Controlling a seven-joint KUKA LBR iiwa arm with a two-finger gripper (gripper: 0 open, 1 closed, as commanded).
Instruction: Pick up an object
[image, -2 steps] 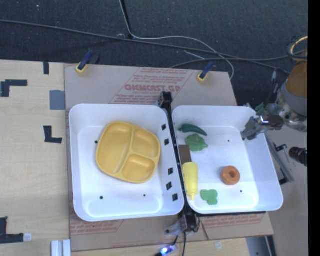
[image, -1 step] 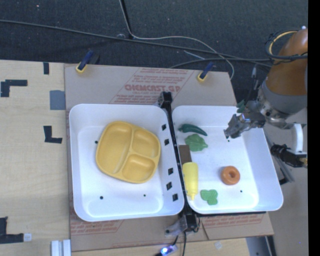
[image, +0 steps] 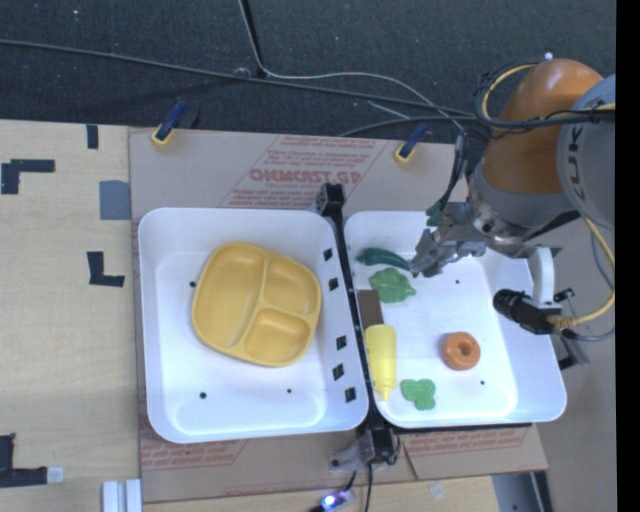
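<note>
In the right bin (image: 505, 395), our gripper (image: 428, 262) hangs just right of the dark green piece (image: 380, 257); we cannot tell its state, the green leafy toy (image: 394, 286) lies nearer

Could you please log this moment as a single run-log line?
hand above right bin, beside green leafy toy | nothing visibly held | yellow tray in left bin

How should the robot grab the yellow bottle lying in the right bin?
Grip the yellow bottle across its wide body, coming straight down from above. It lies flat, its long side running beside the divider, so the fingers should probably close across its narrow width. The divider side looks tight, so it may be tricky.
</note>
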